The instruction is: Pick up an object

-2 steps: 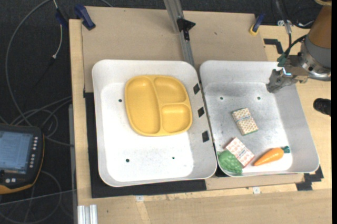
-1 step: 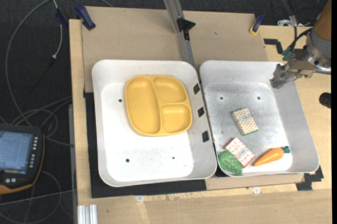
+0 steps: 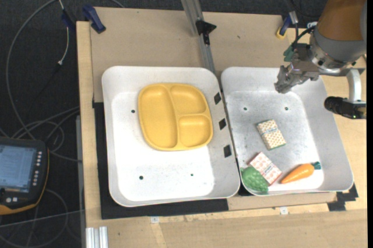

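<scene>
Objects for picking are lying in the right bin, gathered toward its near end. Nearest the camera, a green leafy toy is sitting in the bin's near-left corner, and a small red-and-white box is leaning tilted against it, touching its upper edge. Just to the right of those two, an orange carrot is lying on its side with its green stem end pointing right, close to the red-and-white box. A little farther in, a small patterned carton is resting by itself near the middle of the bin, apart from the other three.

Across the divider, the left bin is holding a yellow divided plate, which is sitting flat in its far half. Off the bench at the near left, a handheld control pendant is lying on the dark floor among cables.

Farther back, the gripper is hanging over the far end of the right bin, well apart from all four items and holding nothing that can be seen. Whether it is spread or closed up cannot be told from this angle. Behind it, the arm's orange band is rising at the right, and a blue clamp is gripping the bench's far-left corner.
</scene>
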Robot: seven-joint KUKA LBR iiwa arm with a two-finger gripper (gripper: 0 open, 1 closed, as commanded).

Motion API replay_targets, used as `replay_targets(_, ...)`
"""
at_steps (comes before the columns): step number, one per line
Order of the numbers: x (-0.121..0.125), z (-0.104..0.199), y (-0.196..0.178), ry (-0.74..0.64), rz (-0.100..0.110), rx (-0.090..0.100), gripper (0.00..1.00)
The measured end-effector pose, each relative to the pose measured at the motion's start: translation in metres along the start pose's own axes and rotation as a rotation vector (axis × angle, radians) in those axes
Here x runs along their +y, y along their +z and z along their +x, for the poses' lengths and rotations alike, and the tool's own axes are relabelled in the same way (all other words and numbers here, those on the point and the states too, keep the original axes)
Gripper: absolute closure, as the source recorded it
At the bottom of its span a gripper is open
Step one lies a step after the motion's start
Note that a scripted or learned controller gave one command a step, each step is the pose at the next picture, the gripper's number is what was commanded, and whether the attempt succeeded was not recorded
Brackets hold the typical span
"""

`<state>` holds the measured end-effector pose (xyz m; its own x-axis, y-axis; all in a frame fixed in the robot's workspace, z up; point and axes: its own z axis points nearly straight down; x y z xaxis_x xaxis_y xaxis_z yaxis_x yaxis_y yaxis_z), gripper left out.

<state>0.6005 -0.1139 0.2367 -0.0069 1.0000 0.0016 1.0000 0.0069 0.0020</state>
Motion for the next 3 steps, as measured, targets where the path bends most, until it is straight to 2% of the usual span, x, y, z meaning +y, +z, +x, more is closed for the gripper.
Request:
replay_targets(1,0.023,0.053,0.000,0.000,-0.001,0.000,1.00)
replay_targets(3,0.035,0.168,0.013,0.001,0.001,0.000,1.00)
